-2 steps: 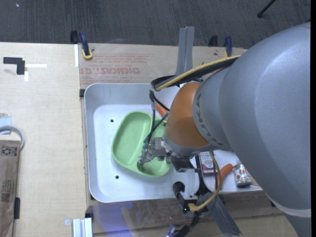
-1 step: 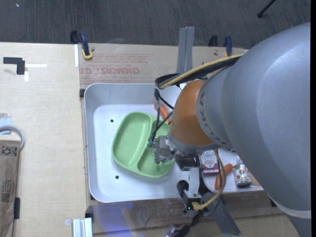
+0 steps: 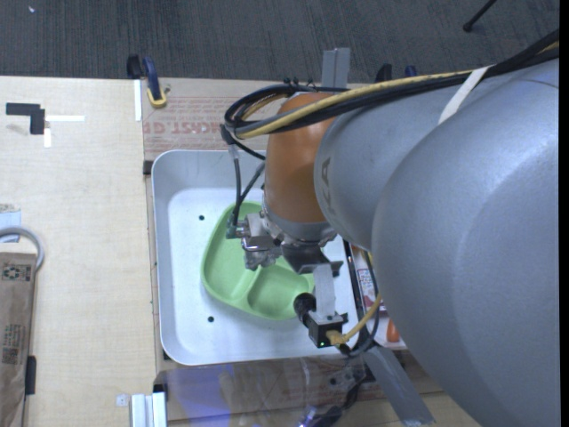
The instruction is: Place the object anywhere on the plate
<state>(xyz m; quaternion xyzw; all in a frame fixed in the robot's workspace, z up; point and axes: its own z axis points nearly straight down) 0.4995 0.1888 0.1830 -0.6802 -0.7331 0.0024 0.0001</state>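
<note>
Arm hanging low over the green plate (image 3: 233, 269) in the white bin (image 3: 178, 238).

The pincer (image 3: 258, 249) sits above the plate's middle, likely to set something down; whether it is open or closed I cannot tell, and the object itself cannot be made out. The plate lies toward the bin's 3 o'clock side, bare floor at 9 and 12 o'clock, walls close around.

Bench (image 3: 80, 238): light wood. Brown paper bag (image 3: 16, 314) at left edge, partly cut off. Black L-shaped mark (image 3: 27, 114) with white tape (image 3: 62, 119) beside it, far left corner. Blue-and-yellow clamp (image 3: 151, 83) near bin's (image 3: 162, 265) far corner. Dark carpet (image 3: 222, 16) beyond bench.
</note>
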